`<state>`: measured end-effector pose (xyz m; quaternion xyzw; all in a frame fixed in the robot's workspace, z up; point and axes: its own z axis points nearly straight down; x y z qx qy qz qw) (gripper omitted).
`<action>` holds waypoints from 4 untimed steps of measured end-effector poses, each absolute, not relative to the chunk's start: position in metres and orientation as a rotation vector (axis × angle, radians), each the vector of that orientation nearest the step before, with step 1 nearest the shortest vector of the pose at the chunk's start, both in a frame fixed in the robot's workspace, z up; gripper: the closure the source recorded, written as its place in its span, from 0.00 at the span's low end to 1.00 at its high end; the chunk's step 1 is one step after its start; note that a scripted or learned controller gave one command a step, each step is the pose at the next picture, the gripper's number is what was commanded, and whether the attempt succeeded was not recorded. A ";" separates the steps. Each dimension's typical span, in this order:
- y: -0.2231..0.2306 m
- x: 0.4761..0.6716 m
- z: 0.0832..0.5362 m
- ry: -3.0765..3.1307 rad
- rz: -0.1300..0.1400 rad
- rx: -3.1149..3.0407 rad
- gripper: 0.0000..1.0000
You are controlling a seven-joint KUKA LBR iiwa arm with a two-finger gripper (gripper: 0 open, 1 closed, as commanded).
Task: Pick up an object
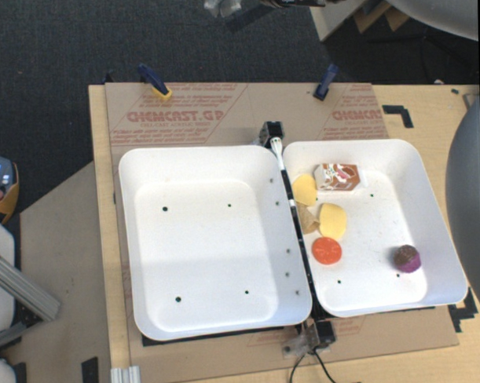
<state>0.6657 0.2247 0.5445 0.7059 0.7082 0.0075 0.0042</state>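
Cardboard-topped bench [221, 109]; blurred gripper [221, 2] at top edge, its state unreadable.

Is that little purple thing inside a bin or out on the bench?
Inside. The purple object lies on the right bin's floor, near its right wall, apart from the other items.

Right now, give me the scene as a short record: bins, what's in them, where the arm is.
bins: left bin, right bin, side by side on the bench
right bin items: packet, two yellow pieces, red disc, purple ball
item spread: most near the divider; purple ball apart, toward the right wall
arm: grey body at right edge, above the bench
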 end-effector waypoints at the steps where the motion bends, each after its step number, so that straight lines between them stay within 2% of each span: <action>1: 0.157 0.638 0.537 2.215 -0.004 2.229 1.00; 2: 0.083 0.623 0.536 2.214 -0.005 2.230 1.00; 3: -0.019 0.624 0.536 2.209 -0.005 2.233 1.00; 4: -0.083 0.668 0.535 2.209 0.002 2.224 1.00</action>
